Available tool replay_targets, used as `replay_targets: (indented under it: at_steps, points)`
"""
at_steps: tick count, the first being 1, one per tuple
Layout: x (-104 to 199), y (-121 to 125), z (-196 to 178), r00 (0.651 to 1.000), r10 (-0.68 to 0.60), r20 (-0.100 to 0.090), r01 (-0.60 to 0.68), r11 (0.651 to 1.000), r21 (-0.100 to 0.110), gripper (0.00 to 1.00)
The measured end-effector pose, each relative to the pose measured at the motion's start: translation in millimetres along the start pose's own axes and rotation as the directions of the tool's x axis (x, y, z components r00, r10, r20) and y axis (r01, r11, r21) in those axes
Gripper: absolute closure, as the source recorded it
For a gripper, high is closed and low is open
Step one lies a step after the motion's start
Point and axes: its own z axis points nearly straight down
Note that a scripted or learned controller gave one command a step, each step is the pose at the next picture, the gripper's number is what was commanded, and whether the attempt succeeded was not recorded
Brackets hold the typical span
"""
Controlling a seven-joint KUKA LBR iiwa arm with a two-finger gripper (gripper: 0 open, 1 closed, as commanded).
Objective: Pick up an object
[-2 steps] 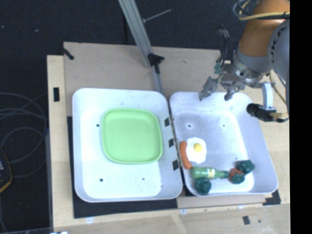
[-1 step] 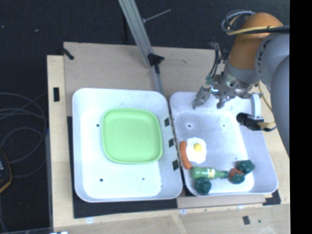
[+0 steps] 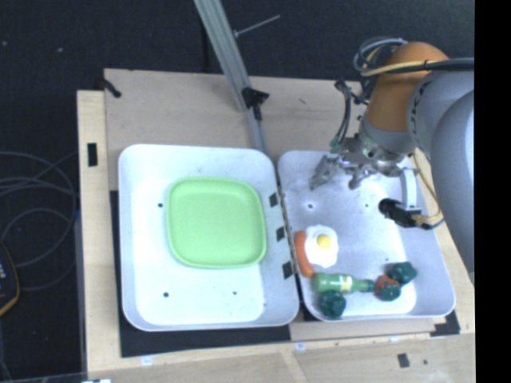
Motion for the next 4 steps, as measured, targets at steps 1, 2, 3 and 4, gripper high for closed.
replay_targets:
  at_steps: [1,2,3,4]
  points:
    - [0,1,-13,1.000,0.000,0.000,0.000,1.000,-0.006,1.00]
    - [6,4,-74,1.000,-0.001,0.000,0.001,1.000,-0.009,1.00]
    - [8,-2,-119,1.000,-0.001,0.000,0.001,1.000,-0.008,1.00]
    - [8,-1,-157,1.000,-0.001,0.000,0.001,1.000,-0.007,1.00]
